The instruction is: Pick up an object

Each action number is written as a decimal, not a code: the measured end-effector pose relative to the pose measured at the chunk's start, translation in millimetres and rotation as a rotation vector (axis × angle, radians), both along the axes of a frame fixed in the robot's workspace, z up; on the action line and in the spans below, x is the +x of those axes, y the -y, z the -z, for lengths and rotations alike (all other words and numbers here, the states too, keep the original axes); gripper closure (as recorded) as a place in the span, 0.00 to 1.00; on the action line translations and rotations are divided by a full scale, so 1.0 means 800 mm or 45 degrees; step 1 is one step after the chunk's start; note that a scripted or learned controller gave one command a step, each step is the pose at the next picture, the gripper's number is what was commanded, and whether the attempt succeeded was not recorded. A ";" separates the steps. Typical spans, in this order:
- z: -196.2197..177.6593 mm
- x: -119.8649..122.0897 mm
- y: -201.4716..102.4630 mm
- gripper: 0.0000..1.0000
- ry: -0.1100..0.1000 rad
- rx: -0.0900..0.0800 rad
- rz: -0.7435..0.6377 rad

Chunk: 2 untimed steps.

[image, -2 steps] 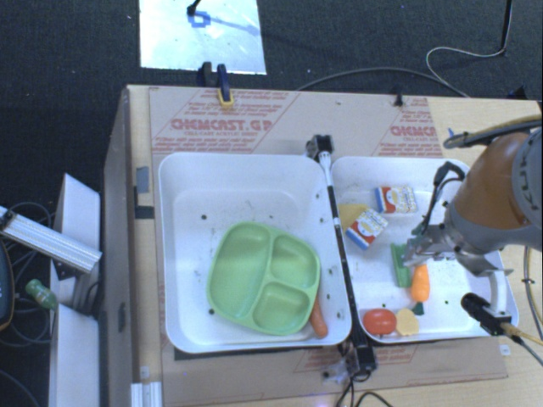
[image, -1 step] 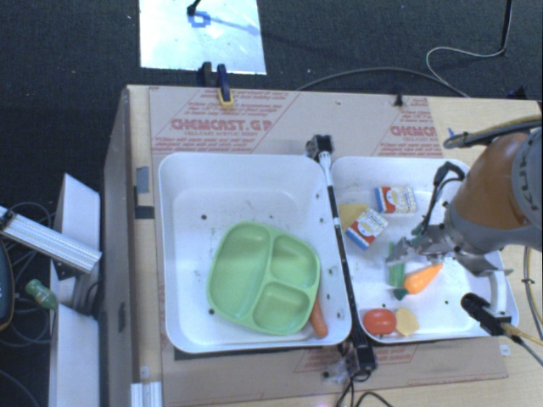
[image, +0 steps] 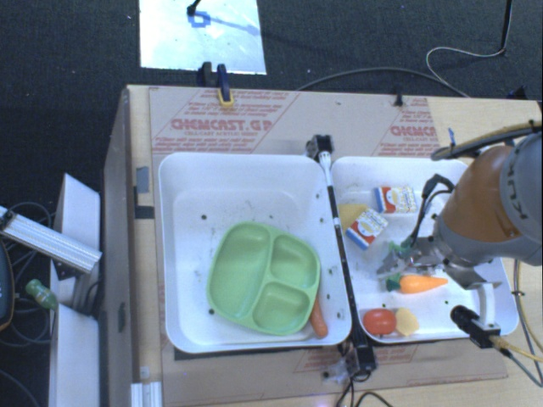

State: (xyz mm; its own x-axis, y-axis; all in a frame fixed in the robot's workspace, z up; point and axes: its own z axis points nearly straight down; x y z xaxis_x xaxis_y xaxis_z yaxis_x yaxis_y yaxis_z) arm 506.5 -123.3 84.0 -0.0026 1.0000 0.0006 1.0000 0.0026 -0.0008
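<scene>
bench with two shallow white bins side by side; landmark for all entries: the divider (image: 338,227) where the two bins meet.

left bin (image: 191,176), left of the divider: one green sectioned plate (image: 263,276), three compartments, lying tilted toward the near corner. one small orange-red sausage-shaped piece (image: 318,320) against the plate's near right edge, just beside the divider.

right bin (image: 441,166), right of the divider:
- small carton, white with red and blue print (image: 366,226), just right of the divider, mid-depth.
- yellow piece (image: 352,212), partly under that carton, touching it.
- second small carton, white with orange print (image: 396,199), further right and toward the far side.
- toy carrot (image: 420,284), orange with green top, lying flat, well right of the divider, green end toward it.
- red tomato (image: 379,320) and pale yellow round piece (image: 408,320), touching, at the near side right of the divider.

arm (image: 488,206): enters from the right, orange band visible. gripper (image: 405,257) sits low in the right bin, just above the carrot's green end in this view; its opening cannot be told, and nothing is seen held.
</scene>
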 end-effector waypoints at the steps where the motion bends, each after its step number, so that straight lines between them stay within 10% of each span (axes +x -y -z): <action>1: -0.013 0.001 0.001 1.00 0.003 -0.001 0.000; 2: -0.126 0.016 -0.108 1.00 0.005 0.001 -0.002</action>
